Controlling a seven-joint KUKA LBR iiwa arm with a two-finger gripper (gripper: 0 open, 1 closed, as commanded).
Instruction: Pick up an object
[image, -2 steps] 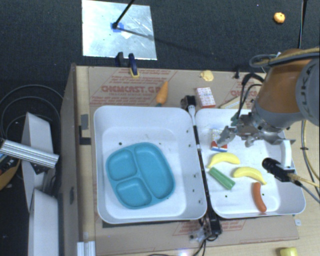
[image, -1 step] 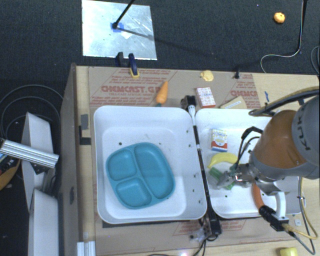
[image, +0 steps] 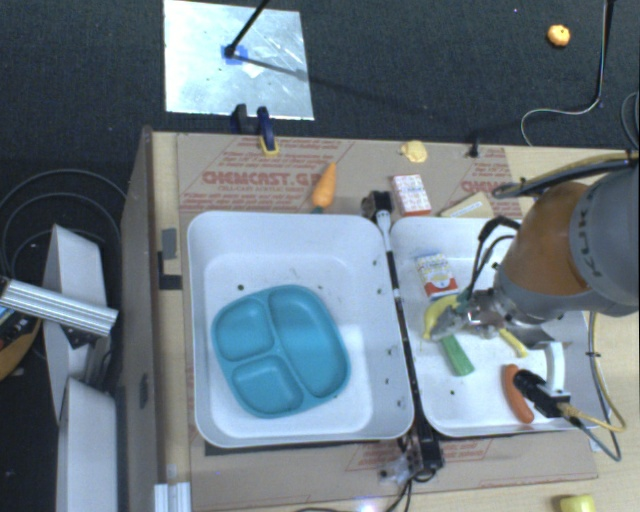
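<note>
Camera view: gripper (image: 462, 322) low in right bin (image: 478, 422), approach step; finger state can't be told. Next: close on green block (image: 457, 354).

Tool (image: 462, 318) low in right bin (image: 440, 405), touching banana (image: 436, 315), green block (image: 457, 354).

A robotics lab is indicated: two white bins (image: 300, 240) are set on a cardboard-lined surface (image: 290, 170), loose cables (image: 50, 200) are strewn over dark carpet (image: 70, 80), and an industrial arm (image: 575, 245) is mounted alongside.

Bench (image: 300, 165) bearing two white bins (image: 290, 240)
</note>
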